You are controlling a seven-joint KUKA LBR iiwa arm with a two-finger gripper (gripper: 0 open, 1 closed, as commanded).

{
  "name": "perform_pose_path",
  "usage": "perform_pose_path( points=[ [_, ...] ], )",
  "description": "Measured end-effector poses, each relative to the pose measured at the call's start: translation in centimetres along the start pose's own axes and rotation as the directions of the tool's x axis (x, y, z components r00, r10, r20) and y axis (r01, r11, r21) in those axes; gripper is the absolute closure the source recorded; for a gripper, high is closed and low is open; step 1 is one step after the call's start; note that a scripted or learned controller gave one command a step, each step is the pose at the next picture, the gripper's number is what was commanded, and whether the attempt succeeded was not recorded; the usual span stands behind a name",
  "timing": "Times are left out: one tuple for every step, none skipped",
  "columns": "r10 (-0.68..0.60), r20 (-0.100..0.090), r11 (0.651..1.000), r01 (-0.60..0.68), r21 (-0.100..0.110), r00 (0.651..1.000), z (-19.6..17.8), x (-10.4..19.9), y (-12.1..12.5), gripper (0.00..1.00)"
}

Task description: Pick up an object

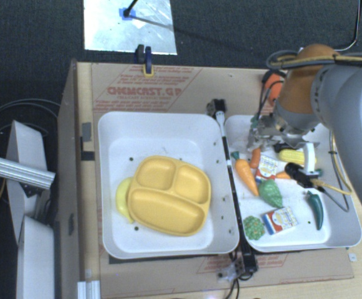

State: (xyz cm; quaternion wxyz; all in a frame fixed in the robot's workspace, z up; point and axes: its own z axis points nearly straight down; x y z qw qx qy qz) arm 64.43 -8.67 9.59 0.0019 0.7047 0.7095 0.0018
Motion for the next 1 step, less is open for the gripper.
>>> perform_pose_path(
  points=[
    [0.002, -0.001, 1.0, -0.002, 0.001, 1.0, -9.02, 5.21, -5.35, 1.0]
  ],
)
